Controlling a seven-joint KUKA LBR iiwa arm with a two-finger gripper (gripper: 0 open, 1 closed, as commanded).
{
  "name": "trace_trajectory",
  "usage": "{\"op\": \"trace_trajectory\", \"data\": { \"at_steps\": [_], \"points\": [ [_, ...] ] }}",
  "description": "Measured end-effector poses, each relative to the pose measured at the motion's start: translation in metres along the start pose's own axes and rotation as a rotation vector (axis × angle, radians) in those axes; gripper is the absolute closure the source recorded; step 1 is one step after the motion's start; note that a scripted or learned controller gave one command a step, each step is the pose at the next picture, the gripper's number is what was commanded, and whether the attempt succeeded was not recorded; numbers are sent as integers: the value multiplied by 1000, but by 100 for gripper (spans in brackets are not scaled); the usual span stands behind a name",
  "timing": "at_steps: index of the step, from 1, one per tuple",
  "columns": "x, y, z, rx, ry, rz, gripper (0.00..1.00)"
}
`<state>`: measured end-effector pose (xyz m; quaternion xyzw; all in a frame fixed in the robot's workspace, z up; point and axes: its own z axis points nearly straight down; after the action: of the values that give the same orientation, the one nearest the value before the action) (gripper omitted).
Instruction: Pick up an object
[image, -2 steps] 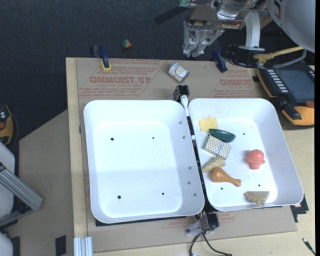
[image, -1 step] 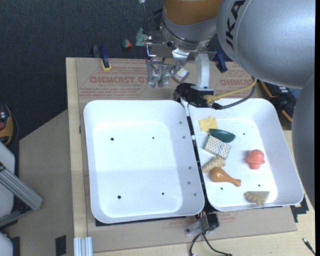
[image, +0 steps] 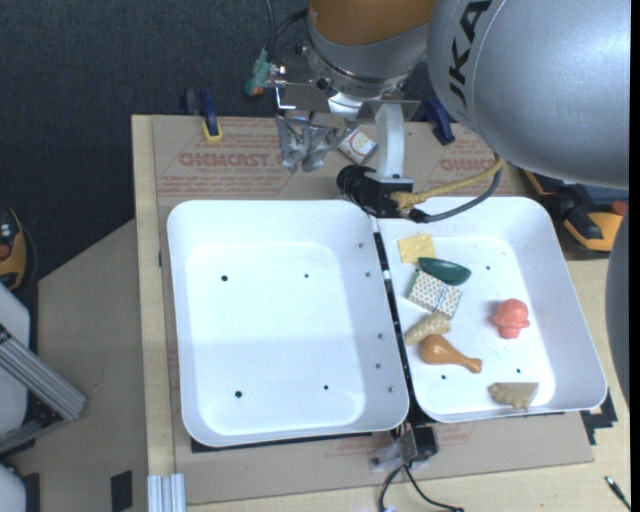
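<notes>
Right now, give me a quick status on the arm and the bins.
Tool raised beyond the bins' far edge, nothing seen between its fingers. Objects lie in the right bin: pink piece, orange drumstick, dark green piece. Nothing picked yet.

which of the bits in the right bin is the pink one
The round pink piece on the right side of the right bin. The others are yellow, dark green, patterned white, tan and orange-brown, and it sits apart from that cluster.

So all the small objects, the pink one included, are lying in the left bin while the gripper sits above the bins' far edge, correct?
Not quite. The camera view shows the objects, including the pink one, lying in the right bin, not the left bin. The gripper does sit above the bins' far edge.
</notes>
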<state>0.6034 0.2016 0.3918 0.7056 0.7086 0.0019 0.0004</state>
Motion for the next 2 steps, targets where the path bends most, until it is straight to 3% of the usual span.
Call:
{"op": "trace_trajectory", "data": {
  "at_steps": [1,2],
  "points": [
    [25,-16,-23,-1,1,0,100],
    [23,-48,-69,-3,1,2,100]
  ]
}}
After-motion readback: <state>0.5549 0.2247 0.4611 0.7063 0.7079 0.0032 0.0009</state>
